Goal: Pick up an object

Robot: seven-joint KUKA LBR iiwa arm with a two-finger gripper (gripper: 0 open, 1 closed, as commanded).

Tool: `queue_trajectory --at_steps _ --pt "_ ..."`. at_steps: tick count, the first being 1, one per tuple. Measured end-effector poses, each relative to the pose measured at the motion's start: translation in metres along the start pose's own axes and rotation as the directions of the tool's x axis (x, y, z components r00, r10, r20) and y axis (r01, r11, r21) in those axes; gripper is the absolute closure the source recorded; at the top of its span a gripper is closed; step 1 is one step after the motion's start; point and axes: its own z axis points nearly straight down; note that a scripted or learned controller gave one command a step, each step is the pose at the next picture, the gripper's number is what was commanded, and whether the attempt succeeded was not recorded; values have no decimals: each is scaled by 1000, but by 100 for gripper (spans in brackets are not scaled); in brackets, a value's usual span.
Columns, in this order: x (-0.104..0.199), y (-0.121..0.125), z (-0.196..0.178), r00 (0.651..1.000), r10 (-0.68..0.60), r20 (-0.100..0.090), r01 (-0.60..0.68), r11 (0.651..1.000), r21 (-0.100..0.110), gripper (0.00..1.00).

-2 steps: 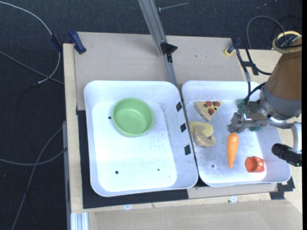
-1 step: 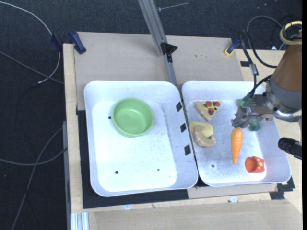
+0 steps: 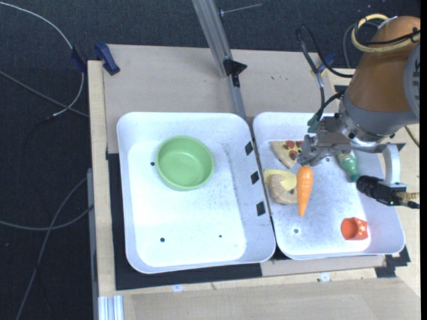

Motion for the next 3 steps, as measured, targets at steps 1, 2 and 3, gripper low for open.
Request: queue_trajectory --at_steps 1,2,3 --pt "47 17 13 1000 1 1 -1 1000 2 100" --pt "92 29 19 1000 1 1 -1 1000 2 100" --pt "147 52 5 1000 0 -1 0 1000 1 100"
